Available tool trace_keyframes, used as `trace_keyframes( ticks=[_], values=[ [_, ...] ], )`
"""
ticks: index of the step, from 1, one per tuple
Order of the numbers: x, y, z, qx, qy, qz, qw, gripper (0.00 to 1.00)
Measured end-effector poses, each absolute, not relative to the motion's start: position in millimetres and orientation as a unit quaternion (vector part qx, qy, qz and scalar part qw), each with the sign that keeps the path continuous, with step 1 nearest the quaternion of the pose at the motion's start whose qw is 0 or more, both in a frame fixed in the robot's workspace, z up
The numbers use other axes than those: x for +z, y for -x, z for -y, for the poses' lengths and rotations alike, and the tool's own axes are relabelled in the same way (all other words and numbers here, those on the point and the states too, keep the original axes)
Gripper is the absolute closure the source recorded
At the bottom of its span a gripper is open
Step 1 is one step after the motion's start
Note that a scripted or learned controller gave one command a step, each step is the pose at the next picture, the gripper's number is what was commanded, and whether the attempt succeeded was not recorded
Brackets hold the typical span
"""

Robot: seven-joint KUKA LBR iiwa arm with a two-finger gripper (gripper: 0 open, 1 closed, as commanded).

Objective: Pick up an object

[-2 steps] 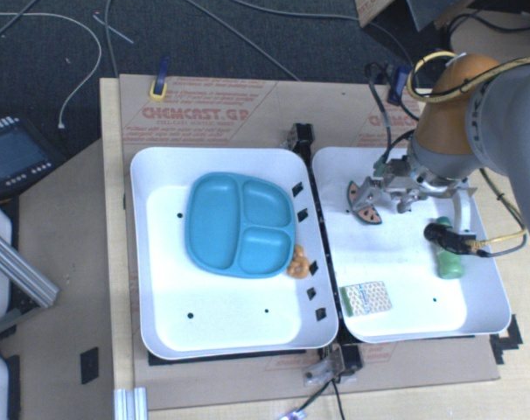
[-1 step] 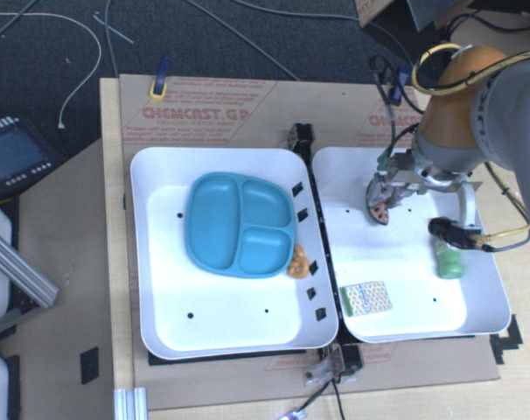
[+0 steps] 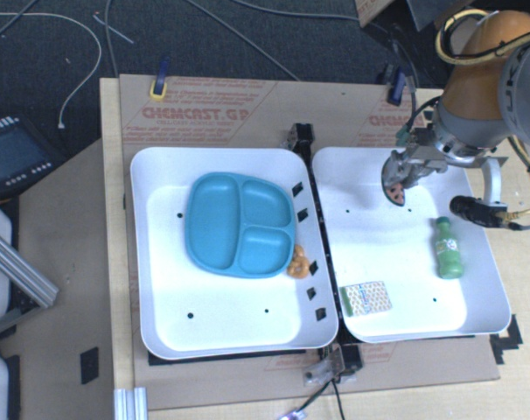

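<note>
A: Where do we stand? Our gripper (image 3: 396,191) hangs over the upper part of the right bin (image 3: 484,318), tilted down toward its floor, and we cannot tell how it is set: it is too small and dark from up here.

B: Agreed. Something reddish shows at its tip, but we cannot say it is an object rather than part of the tool, so we should not count anything as held.

A: Then what is there for us to pick? In the right bin, the green bottle (image 3: 448,248) lies on its side near the right wall, and the small patterned packet (image 3: 366,297) lies flat near the lower left corner. In the left bin (image 3: 160,322) sits the blue divided plate (image 3: 240,224), with a small orange-brown piece (image 3: 298,262) just beside its lower right edge.

B: We judge the bottle the nearest candidate. It is well apart from the packet, so nothing crowds it.

A: To do it well, we should come down over the bottle's middle and close across its narrow width, not along its length.

B: And centred, since a round body may roll off toward the wall. The flat packet looks harder to pinch.
</note>
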State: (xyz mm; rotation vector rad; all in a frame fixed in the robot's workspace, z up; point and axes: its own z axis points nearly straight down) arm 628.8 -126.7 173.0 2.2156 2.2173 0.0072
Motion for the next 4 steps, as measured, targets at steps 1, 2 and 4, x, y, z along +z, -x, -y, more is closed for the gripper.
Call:
trace_keyframes(
  ticks=[1, 2, 4],
  values=[
    [227.7, -630.2, 126.7, 0.002, -0.707, -0.707, 0.003, 1.0],
    [218.3, -641.7, 72.4, 0.001, -0.705, -0.709, 0.0, 1.0],
    [225.7, -654.0, -36.4, 0.0021, -0.705, -0.71, 0.0, 1.0]
  ],
)
